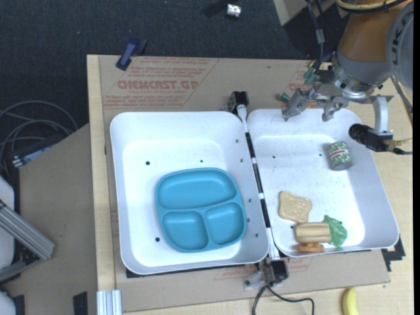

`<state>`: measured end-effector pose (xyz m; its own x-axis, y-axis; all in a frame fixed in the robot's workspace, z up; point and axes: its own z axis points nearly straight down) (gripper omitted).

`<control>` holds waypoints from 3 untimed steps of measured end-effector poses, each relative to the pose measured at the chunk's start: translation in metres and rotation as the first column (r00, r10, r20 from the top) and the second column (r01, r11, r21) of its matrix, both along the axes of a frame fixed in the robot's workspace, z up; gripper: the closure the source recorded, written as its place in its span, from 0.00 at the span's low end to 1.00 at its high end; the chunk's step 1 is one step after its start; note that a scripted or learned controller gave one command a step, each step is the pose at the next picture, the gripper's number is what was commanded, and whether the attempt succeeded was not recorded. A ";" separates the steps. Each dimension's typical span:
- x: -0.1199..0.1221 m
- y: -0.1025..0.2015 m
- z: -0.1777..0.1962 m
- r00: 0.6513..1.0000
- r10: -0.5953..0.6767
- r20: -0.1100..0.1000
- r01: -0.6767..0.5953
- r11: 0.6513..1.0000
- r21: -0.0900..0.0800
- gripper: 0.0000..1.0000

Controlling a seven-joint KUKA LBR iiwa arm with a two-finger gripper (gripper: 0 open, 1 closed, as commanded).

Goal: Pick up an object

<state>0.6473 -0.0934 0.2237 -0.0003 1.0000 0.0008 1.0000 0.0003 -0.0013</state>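
Fingers spread and empty, the gripper (308, 105) hovers over the right bin's (367, 228) far rim, while a small green-labelled can (338, 155) (probably light, rigid, slippery) lies nearby, best pinched across its round sides.

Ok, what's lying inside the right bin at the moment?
In the right bin: a small can near the far right, a tan slice, and a brown roll against something green. Whatever lies under the roll is covered.
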 end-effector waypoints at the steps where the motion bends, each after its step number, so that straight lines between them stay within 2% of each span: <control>1: 0.003 -0.067 -0.103 1.000 -0.002 -0.002 0.002 1.000 -0.001 0.00; 2: -0.020 -0.084 -0.068 1.000 -0.001 0.001 0.001 1.000 -0.001 0.00; 3: -0.015 -0.107 -0.091 1.000 -0.001 0.002 0.001 1.000 -0.002 0.00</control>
<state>0.6320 -0.2006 0.1322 0.0009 1.0000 -0.0011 1.0000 -0.0009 0.0002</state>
